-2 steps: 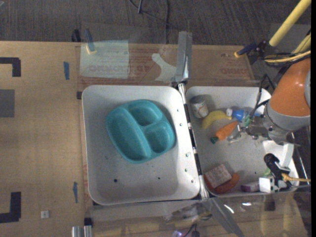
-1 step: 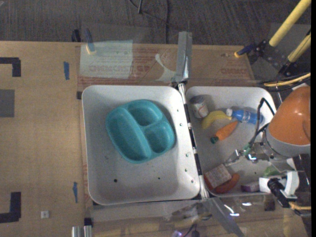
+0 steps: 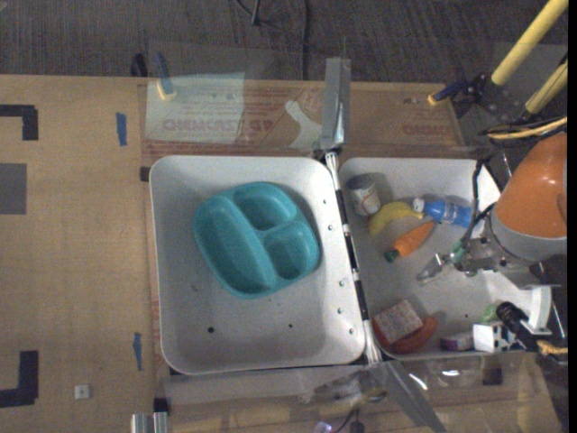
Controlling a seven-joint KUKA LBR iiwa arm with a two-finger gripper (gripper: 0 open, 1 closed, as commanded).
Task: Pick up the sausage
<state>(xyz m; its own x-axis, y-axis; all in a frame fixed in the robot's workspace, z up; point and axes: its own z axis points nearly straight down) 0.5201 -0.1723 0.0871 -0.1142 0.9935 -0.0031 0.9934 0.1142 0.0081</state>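
The sausage (image 3: 416, 336) lies low in the right bin (image 3: 397, 287), close to the front wall, and it is red and curved. A small brown block (image 3: 398, 318) rests partly on top of it, so only part of the sausage shows. The gripper (image 3: 442, 265) hangs over the middle of the right bin, a little way above the sausage and apart from it. Its fingers look spread apart with nothing between them, so it holds nothing. That seems right for now, because it has to be open to go around the sausage. Near the top of the bin sit a can (image 3: 364, 193), a banana (image 3: 393, 216), a carrot (image 3: 412, 240) and a bottle (image 3: 446, 211), all bunched together. A teal plate (image 3: 257, 238) with parts sits in the left bin (image 3: 180, 314). I think the block could get in the way of a grab.
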